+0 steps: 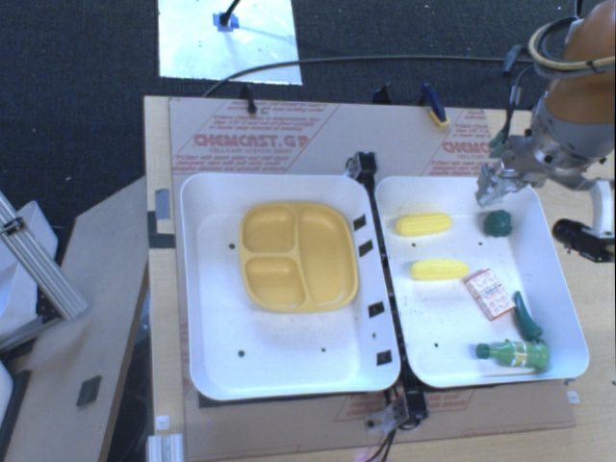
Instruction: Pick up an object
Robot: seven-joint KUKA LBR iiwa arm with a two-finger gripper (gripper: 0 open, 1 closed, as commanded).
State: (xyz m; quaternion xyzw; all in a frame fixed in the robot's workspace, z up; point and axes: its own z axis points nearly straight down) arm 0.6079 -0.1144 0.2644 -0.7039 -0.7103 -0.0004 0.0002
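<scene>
Over the right bin's [568, 340] far edge, your gripper [493, 189] hovers; you cannot tell how wide it stands, and nothing shows in it. Just near-right of it lies the dark green ball [498, 223], likely light, smooth and apt to roll. Take it across its middle, squarely from above.

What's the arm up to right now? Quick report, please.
Gripper at right bin's far rim, nothing seen held. Dark green ball closest, just below. Nothing blocking it.
</scene>
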